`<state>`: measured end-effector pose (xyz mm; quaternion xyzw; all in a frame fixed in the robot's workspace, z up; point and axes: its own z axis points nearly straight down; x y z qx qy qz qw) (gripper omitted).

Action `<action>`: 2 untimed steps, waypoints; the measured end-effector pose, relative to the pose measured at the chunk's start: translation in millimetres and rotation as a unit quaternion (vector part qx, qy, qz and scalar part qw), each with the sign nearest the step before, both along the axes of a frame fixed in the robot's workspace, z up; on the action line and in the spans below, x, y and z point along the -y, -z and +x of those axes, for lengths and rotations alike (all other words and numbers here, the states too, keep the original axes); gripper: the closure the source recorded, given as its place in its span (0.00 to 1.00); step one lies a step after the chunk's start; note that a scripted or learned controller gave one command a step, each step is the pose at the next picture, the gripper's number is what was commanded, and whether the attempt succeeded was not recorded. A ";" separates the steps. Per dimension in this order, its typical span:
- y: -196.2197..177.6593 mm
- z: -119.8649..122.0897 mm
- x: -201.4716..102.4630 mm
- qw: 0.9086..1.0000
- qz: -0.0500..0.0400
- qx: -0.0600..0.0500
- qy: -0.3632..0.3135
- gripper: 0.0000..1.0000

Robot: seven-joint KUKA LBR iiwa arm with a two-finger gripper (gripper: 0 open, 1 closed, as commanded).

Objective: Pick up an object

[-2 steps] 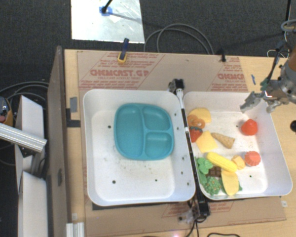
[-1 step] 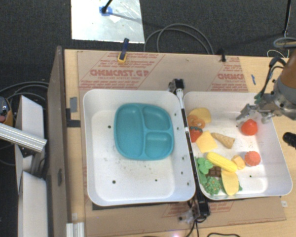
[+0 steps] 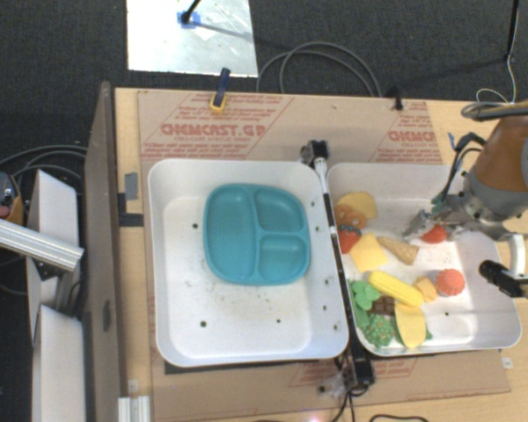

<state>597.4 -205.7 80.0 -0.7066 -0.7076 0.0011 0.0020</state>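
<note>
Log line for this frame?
arm: over right bin | tool: low, at red item | grasp: unconfirmed | left bin: teal tray

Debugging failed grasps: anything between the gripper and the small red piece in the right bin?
Nothing visible. The gripper sits right at the small red piece near the right bin's far side; the tan wedge lies apart, to the picture's left.

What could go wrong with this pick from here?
The tool sits low in the right bin by a small red piece, near the tan wedge; closing could nudge either away. The toys lie crowded and touching, so a grasp may catch two or slip.
</note>
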 end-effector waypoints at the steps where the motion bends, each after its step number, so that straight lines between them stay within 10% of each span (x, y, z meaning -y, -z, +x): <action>1: -15.8 3.1 0.5 1.000 -0.001 0.005 -0.001 1.00; 2: -4.5 42.1 -61.3 1.000 0.000 -0.002 -0.003 1.00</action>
